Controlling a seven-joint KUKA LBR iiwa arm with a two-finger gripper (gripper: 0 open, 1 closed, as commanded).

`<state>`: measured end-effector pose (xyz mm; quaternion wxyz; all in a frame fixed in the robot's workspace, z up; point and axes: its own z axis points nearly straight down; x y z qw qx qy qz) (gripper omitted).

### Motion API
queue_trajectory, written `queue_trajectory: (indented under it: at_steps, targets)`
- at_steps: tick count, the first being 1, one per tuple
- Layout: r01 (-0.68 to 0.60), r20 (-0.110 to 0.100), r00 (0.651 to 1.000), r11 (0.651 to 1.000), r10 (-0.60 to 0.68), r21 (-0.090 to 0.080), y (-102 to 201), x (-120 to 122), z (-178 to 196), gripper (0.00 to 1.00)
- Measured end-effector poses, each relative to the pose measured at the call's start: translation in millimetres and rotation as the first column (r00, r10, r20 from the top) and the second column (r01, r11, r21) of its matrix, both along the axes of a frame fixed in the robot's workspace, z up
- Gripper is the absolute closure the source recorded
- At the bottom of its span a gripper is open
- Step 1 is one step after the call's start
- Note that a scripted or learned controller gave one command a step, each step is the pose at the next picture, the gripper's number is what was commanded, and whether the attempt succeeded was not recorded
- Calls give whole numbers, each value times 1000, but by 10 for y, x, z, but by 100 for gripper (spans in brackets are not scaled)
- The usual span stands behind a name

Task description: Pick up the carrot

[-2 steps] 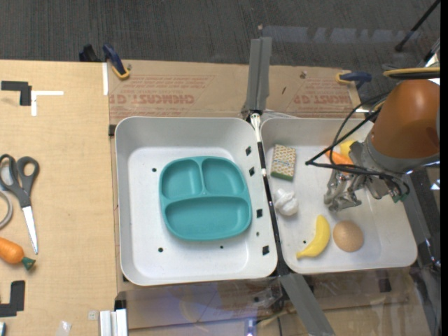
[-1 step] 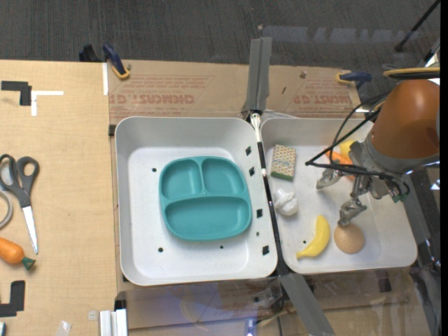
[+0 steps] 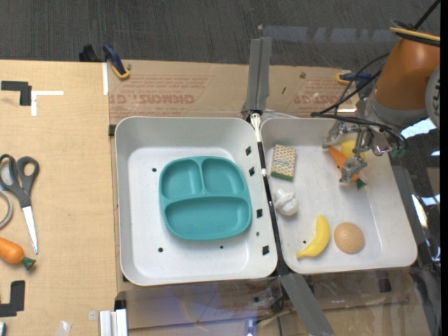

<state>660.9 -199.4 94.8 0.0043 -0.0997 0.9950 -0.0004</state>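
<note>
- Gripper (image 3: 352,165) sits low in the back right part of the right bin (image 3: 392,257), hanging from the grey and orange arm (image 3: 409,75) that comes in from the right.
- From my screen I cannot tell how its jaws stand; the metal parts blur into each other, so I will not claim a hold on anything.
- I see the carrot (image 3: 339,157) right at the gripper, an orange piece with a bit of green showing just below the tool tip; it lies in the right bin and seems to touch the tool.
- I see something yellow (image 3: 347,147) just beside the carrot, partly hidden by the gripper; I cannot make out what it is.
- Also in my view of the right bin: a speckled sponge (image 3: 283,162) near the left wall, a small white lump (image 3: 285,202) below it, a banana (image 3: 316,237) and a brown egg (image 3: 348,237) toward the front.
- Left bin (image 3: 133,257) holds a teal divided plate (image 3: 206,197).
- On the wooden bench (image 3: 63,187) to the far left I see scissors (image 3: 21,187) and a second carrot (image 3: 14,252), well apart from the bins.
</note>
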Motion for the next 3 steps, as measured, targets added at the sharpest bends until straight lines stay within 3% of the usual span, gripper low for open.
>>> queue_trajectory:
  at_steps: [1, 2, 3]
  targets:
    - [4, 9, 1000, 1000, -4, 0, -1, 22, 122, 100]
    - [-319, -5, 948, 948, 319, 0, 74, -581, -20, 100]
    - [-319, -5, 948, 948, 319, 0, 75, -580, -20, 0]
